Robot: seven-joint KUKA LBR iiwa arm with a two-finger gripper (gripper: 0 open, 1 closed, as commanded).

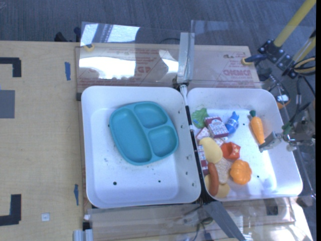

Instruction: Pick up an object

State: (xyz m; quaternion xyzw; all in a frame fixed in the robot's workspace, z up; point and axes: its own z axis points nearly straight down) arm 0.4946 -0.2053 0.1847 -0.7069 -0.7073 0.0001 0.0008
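The right bin [286, 177] holds several toy foods. An orange carrot [257, 128] lies near its right side. To the left are a blue bottle [232, 123], a red and white carton [217, 127] and a green leafy piece [199, 116]. Lower down sit a yellow potato-like piece [210, 150], a red piece [230, 150], an orange round fruit [241, 171] and a reddish sausage [212, 177]. My gripper [269, 142] reaches in over the bin's right rim, just below and right of the carrot's lower end. I see nothing held in it.
The left bin [95, 179] holds a blue divided plate [144, 132]. Clear plastic panels [130, 54] and a metal post [185, 54] stand behind the bins. Cables and a yellow bar [296, 16] crowd the far right.
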